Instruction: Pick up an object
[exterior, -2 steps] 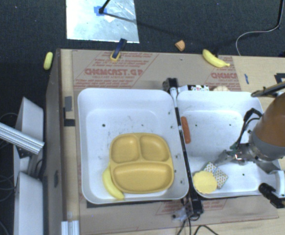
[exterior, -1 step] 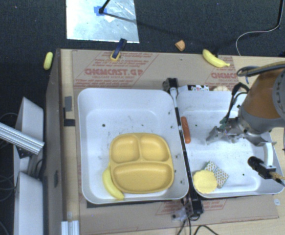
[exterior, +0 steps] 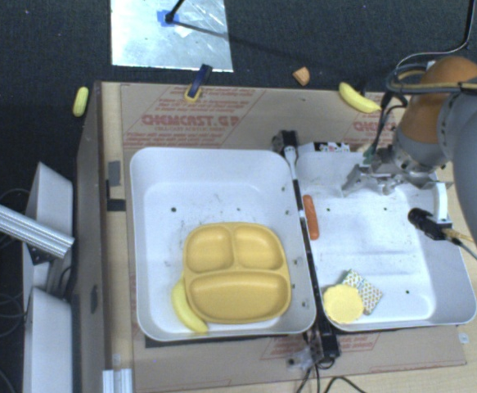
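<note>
An orange carrot-like stick [exterior: 310,217] lies in the right bin [exterior: 402,309] against the divider, with a yellow disc [exterior: 343,304] and a patterned square [exterior: 364,292] toward that bin's near edge. The hand [exterior: 377,176] hangs over the bin's far side, well apart from them; whether it is wide or narrow cannot be told. The left bin [exterior: 152,219] holds a yellow divided tray [exterior: 236,273] and a banana [exterior: 186,309].

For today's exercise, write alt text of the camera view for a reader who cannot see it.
A grey robot arm reaches from the right, its gripper over the far edge of the right bin, which holds an orange carrot, a yellow disc and a patterned square. The left bin holds a yellow divided plate and a banana.
</note>
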`<state>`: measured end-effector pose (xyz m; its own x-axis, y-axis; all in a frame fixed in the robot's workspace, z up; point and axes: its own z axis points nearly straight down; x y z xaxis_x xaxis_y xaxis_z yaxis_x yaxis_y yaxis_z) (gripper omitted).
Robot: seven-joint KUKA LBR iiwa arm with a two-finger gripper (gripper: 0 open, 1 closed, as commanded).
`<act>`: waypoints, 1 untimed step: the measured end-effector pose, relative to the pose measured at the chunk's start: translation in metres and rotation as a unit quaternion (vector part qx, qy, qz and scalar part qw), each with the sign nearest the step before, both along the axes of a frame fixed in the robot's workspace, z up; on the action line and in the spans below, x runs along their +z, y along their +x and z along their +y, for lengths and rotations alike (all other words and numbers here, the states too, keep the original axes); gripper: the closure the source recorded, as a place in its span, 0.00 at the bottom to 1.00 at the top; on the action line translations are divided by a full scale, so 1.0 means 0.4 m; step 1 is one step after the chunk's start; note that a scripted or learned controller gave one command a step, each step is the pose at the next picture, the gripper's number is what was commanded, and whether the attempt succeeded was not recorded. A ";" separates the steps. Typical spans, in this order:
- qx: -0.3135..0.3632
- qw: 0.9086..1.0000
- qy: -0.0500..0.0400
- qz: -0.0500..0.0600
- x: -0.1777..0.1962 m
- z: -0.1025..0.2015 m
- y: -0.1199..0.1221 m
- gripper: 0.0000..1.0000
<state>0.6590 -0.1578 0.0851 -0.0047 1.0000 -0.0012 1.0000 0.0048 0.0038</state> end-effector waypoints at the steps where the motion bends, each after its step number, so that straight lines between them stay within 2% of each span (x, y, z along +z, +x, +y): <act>1: -0.001 1.000 0.000 0.001 0.000 -0.123 -0.063 0.00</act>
